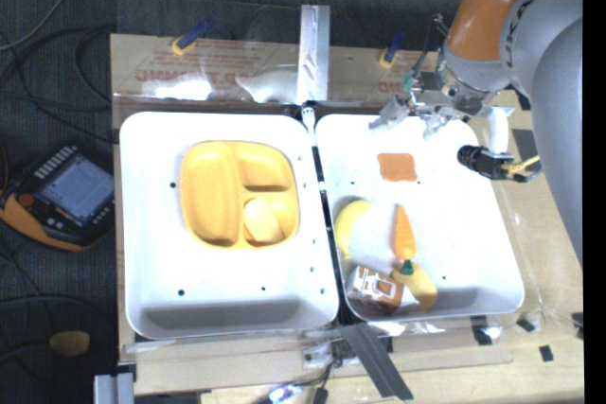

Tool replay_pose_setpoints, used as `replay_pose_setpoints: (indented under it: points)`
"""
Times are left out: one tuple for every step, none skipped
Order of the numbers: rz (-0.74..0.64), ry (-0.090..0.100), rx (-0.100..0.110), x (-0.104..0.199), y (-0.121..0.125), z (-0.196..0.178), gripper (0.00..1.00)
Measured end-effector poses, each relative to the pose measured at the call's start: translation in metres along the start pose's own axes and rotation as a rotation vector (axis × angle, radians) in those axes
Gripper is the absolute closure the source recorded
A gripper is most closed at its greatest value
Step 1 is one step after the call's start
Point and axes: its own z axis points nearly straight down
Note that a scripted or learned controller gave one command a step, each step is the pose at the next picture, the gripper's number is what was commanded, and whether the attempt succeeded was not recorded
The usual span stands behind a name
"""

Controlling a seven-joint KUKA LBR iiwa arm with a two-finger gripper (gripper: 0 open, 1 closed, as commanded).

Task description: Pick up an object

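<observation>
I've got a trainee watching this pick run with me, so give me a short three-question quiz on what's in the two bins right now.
1. True or false: the yellow divided tray lies in the left bin.
2. Which item lies nearest the gripper? A) carrot B) flat orange square C) brown carton
3. Fill in: the carrot lies in the ___ bin.

Key: 1 true. 2 B; the gripper sits at the right bin's far edge, and the square is the closest item. 3 right.
</observation>
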Motion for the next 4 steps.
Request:
replay_pose_setpoints:
  points:
    - [-0.046, -0.005, -0.008, -0.028, 0.004, 0.097, 0.0]
    - [-0.132, -0.006, -0.001, -0.041, 0.002, 0.071, 0.0]
    - [-0.205, -0.007, -0.009, -0.027, -0.026, 0.097, 0.0]
    - [-0.205, -0.004, -0.014, -0.026, -0.025, 0.086, 1.0]
